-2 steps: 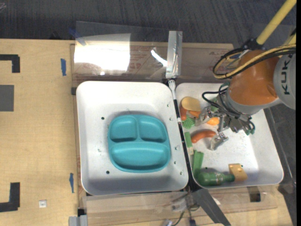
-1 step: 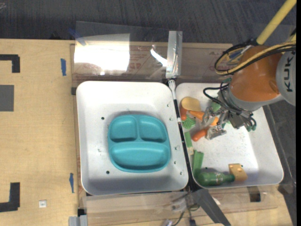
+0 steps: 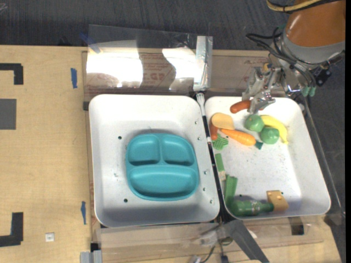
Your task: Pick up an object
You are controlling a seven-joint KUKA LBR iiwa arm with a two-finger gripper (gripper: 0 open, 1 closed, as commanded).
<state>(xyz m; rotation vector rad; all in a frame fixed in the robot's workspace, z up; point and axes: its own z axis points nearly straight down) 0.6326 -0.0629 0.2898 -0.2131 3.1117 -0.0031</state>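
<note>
A small red-orange toy sausage [image 3: 239, 107] sits at the right bin's [image 3: 307, 196] far edge, beside the toy heap — the gripper [image 3: 259, 98] hangs right at it, whether clenched or released I cannot tell. The left bin [image 3: 104, 114] carries a teal tray [image 3: 162, 165].

Toy food clusters at the right bin's [image 3: 307, 163] far end — carrot [image 3: 239, 137], banana [image 3: 277, 127], two green balls [image 3: 262, 129]; a bottle [image 3: 250, 206] lies near.

You see a light brown wooden bench [image 3: 41, 147] with black marks and small bits of blue tape [image 3: 73, 77] on it. Behind it the floor [image 3: 137, 7] is dark grey. A shiny clear sheet [image 3: 142, 64] at the back catches bright light.
</note>
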